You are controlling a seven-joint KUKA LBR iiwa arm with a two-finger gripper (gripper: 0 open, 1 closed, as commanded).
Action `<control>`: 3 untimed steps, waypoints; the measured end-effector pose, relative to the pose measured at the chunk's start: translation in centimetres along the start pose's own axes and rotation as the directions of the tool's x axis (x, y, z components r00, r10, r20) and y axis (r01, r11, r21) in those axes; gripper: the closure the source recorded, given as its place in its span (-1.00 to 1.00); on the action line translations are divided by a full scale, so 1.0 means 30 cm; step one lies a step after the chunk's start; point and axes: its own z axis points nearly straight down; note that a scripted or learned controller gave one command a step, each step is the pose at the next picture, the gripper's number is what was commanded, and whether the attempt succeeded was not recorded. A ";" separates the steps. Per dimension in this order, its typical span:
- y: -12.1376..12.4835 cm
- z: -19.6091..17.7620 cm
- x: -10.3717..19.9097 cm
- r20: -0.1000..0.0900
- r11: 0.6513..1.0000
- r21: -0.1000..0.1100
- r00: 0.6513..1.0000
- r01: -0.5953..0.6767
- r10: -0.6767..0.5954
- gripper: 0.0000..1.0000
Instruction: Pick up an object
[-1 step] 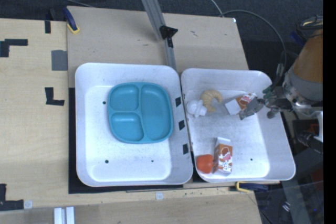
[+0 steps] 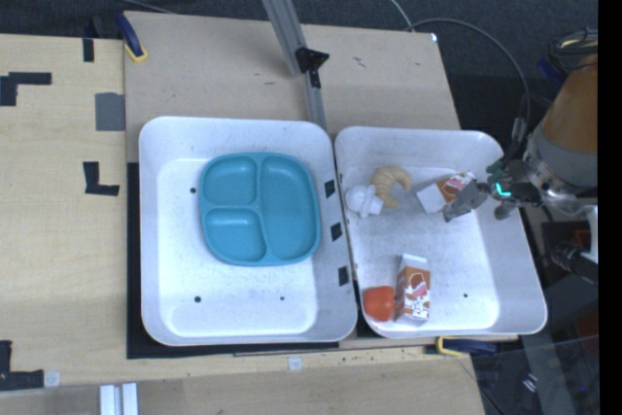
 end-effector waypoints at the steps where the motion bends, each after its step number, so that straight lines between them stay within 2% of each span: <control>1: 0.022 0.177 -0.020 0.000 1.000 0.005 1.000 -0.001 0.001 -1.00; 2: 0.025 0.333 -0.040 0.000 1.000 0.005 1.000 -0.002 0.002 -1.00; 3: 0.025 0.402 -0.040 0.002 1.000 -0.001 1.000 -0.001 0.001 -1.00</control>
